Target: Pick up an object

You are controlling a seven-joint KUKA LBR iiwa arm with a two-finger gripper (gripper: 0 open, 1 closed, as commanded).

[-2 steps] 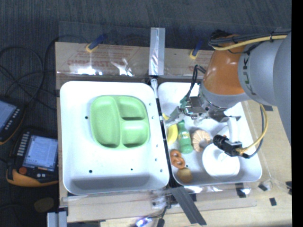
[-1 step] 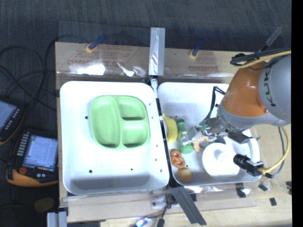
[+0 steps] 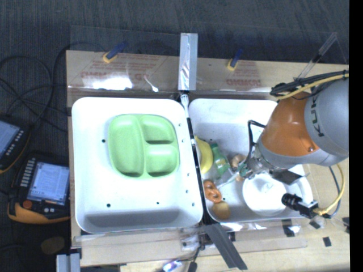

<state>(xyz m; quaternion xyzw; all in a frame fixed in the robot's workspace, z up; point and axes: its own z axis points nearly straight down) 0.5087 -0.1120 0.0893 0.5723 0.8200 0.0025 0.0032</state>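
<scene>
Nearest the bottom edge of the right bin, a brownish rounded lump sits against the front wall, with an orange pretzel-like looped piece just behind it and a white round dish to its right, smooth and glossy. Any of these could serve as the object to pick, and they are packed tightly, which is the main hazard: a descent aimed at one piece may well nudge its neighbour or pin two together. The gripper is low among the clutter near a small greenish item and a clear, shiny bit of plastic; I cannot tell how far open it is, nor whether anything is caught in it, since the wrist and orange band cover it. Slick plastic and the curved yellow banana-shaped toy against the divider would likely slip from a shallow pinch. Loose yellow and black cabling on the arm might snag the bin rim. Further away, the left bin holds a matte green sectioned tray, well apart from the arm.
</scene>
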